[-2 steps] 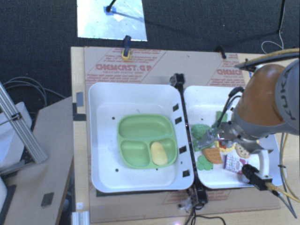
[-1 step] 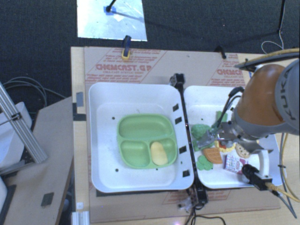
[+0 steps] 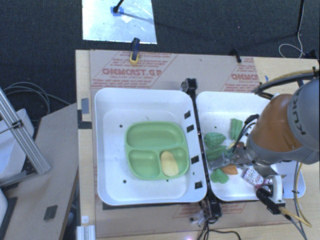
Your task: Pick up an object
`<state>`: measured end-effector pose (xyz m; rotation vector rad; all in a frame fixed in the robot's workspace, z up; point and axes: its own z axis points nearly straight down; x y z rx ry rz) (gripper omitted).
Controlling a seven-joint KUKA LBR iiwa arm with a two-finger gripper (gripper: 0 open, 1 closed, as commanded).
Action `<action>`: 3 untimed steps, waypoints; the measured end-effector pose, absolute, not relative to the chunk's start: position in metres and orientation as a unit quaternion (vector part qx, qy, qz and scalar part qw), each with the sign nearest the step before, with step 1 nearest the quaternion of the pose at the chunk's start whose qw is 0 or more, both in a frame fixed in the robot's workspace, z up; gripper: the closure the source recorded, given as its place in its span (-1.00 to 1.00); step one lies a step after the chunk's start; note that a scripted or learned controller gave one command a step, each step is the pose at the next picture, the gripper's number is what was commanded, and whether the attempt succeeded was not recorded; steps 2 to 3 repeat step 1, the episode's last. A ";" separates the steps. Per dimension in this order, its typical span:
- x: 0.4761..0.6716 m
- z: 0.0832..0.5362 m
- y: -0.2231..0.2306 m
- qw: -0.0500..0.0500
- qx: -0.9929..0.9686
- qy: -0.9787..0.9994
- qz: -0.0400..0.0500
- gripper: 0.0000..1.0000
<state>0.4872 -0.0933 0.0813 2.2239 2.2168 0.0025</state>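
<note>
Gripper [image 3: 223, 157]: lowered among green pieces in the right bin [image 3: 215, 104]; grip cannot be told.
Tray [image 3: 150, 134]: left bin [image 3: 110, 104].
Yellow piece [image 3: 170, 163]: at tray's 5 o'clock.

The arm [image 3: 287, 129] runs off the right edge and covers much of the right bin [image 3: 220, 101], hiding that bin's far side. The gripper [image 3: 225, 159] is blurred against green pieces [image 3: 215, 140], its fingers too indistinct to read. A small packet [image 3: 251, 175] lies partly under the wrist, its print too small to make out.
</note>
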 end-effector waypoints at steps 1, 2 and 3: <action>0.490 0.319 -0.013 0.006 0.703 0.711 0.008 -1.00; 0.490 0.319 -0.013 0.006 0.703 0.711 0.008 -1.00; 0.490 0.319 -0.013 0.006 0.703 0.711 0.008 -1.00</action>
